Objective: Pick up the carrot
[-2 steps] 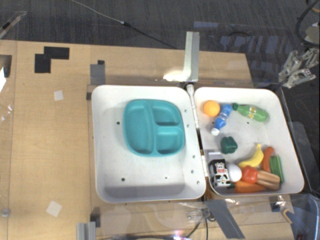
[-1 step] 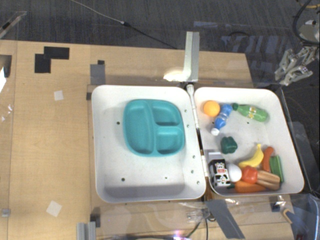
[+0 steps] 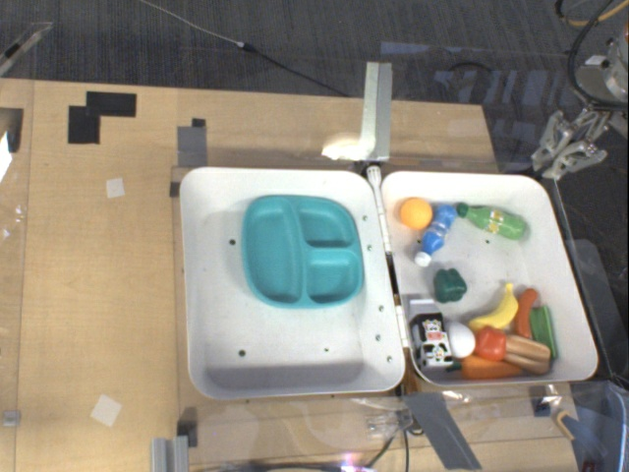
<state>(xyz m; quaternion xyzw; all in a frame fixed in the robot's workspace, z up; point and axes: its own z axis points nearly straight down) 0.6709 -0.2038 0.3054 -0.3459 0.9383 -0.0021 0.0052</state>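
Camera view, bench from above: two-finger metal gripper (image 3: 568,147) at upper right, outside right white bin (image 3: 550,205), fingers spread, nothing btwn them. Long orange plastic carrot (image 3: 488,368) lies at that bin's front edge, under brown bread-like toy (image 3: 527,353). Teal divided plastic tray (image 3: 301,250) in left white bin (image 3: 211,293).

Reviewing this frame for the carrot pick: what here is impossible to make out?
- Long orange carrot, camera view: lies at the near edge of the right white bin, partly covered by the red piece and the tan sausage-shaped piece; its full length is hidden.
- Grey two-finger gripper, camera view: small and blurred beyond the bin's far right corner; state of the jaws unclear.
- Small black-and-white item: too small to identify.
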